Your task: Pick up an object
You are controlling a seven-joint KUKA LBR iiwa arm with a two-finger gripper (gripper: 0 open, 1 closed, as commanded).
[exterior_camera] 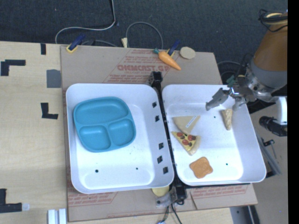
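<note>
The tool (pixel 225 98) hangs over the right bin's (pixel 247 171) upper right part, fingers spread, nothing between them. Just beside it lies a pale bread wedge (pixel 227 118) — narrow, tan. Further left sit a cheese triangle (pixel 186 122), a pizza slice (pixel 187 141) and an orange biscuit (pixel 201 167), well apart. The left bin (pixel 81 171) holds a blue divided plate (pixel 104 123); a carrot (pixel 168 60) lies on the counter (pixel 28 125).

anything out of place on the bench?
Yes: a toy carrot and a round beige disc lie on the cardboard behind the bins, outside both. Another pale piece peeks out under the front edge between the bins.
</note>
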